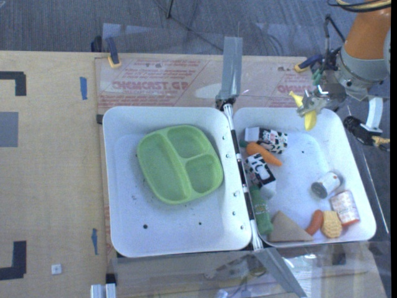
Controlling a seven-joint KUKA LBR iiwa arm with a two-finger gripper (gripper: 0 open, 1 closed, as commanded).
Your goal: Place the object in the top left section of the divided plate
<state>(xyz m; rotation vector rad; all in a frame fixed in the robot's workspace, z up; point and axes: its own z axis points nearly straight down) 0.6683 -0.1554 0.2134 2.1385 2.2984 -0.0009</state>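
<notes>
A green divided plate lies in the left white bin, slightly turned, with one long section on its left and two smaller ones on its right. All three sections look bare. My gripper hangs over the far edge of the right bin, well to the right of the plate. It is shut on a small yellow object, which dangles below the fingers and looks like a toy banana.
The right bin holds several items: a carrot, a cow-patterned toy, a black-and-white box, a green bottle, a silver can, a brown wedge and snacks at the front right. A metal divider post stands behind the bins.
</notes>
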